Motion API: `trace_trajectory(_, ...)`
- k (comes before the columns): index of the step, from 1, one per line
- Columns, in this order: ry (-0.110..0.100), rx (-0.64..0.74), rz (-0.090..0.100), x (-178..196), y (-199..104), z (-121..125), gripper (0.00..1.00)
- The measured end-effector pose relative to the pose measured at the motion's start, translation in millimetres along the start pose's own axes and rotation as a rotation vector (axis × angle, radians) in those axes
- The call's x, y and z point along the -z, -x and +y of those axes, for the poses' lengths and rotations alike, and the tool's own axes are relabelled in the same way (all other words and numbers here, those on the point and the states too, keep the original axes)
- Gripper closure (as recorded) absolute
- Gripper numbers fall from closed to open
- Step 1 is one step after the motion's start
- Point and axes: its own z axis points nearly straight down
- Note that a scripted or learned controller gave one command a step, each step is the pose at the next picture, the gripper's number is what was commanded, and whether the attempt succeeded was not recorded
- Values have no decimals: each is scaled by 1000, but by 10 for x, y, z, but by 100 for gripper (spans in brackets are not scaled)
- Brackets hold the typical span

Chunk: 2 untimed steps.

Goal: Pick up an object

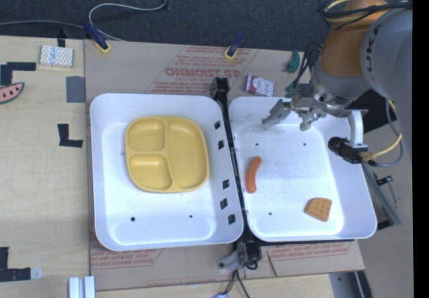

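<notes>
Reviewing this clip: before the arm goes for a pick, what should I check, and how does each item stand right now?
1. Gripper open and holding nothing: ok, fingers spread.
2. Targets in the right bin: ok, sausage and waffle lie there.
3. Targets apart from each other: ok.
4. Sausage free of the bin wall: ok, though it lies near the left wall.
5. Gripper over a target: not ok, it hangs at the bin's far edge.
6. Yellow plate out of the way: ok, in the left bin.
</notes>
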Motion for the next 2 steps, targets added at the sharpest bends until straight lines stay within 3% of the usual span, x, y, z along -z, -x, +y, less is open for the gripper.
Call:
trace_trajectory(1,3,1,-1,-1065,-39,193,0)
trace_trajectory(2,5,1,-2,-964,-40,196,100)
